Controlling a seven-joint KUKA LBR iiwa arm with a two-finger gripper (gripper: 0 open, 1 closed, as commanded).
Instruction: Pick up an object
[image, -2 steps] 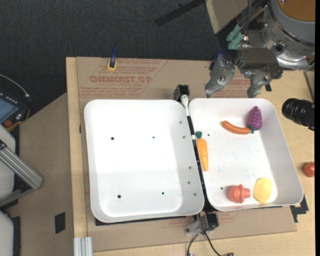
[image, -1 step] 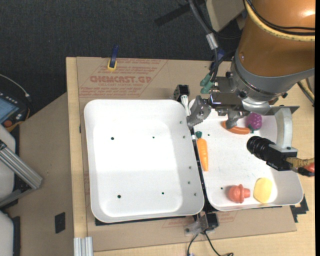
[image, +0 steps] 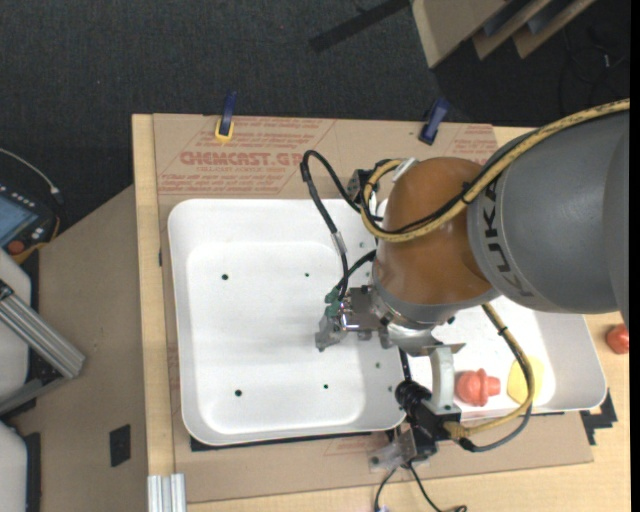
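Cardboard-topped bench (image: 250, 140), and the gripper (image: 330, 328), its opening impossible to judge, sits at the left bin's (image: 200, 240) three o'clock, risking grabbing nothing.

The shallow white left bin (image: 260, 330) lies bare across its floor, giving open passage. At that bin's right edge the grey arm with its orange band (image: 435, 245) and trailing black cables (image: 325, 215) block the way. Beyond them, a red toy (image: 477, 387) and yellow piece (image: 520, 380) crowd the right bin (image: 575, 385).
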